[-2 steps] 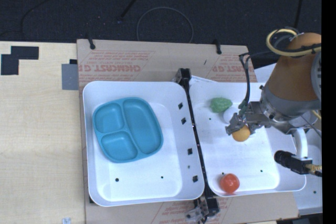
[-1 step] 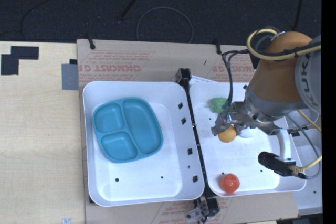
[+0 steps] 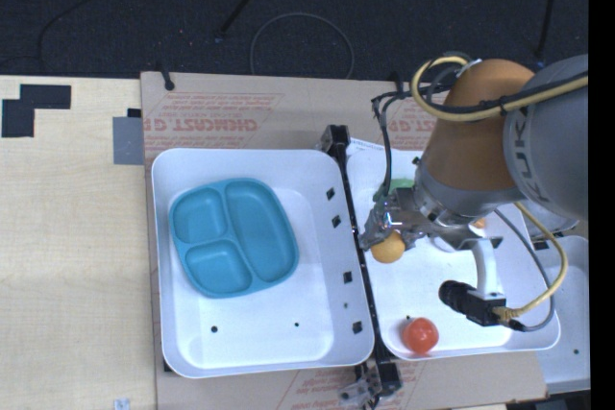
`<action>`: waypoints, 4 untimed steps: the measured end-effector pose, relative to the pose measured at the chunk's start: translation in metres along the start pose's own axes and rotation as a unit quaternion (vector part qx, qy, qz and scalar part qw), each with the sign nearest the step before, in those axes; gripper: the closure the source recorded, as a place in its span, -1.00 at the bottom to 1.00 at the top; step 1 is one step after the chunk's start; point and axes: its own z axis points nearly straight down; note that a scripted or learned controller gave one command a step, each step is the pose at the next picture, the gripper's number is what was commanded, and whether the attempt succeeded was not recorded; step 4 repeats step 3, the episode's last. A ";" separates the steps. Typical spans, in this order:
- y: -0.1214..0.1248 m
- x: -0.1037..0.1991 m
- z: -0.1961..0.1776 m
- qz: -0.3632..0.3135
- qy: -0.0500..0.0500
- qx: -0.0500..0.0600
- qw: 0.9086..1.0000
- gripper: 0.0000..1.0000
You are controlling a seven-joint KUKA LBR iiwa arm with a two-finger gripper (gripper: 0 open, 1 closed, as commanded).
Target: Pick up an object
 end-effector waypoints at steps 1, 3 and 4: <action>0.011 0.046 0.003 0.000 -0.001 -0.001 1.000 1.00; 0.014 0.096 0.011 0.001 -0.001 0.000 1.000 -1.00; 0.014 0.096 0.011 0.001 -0.001 0.000 1.000 -1.00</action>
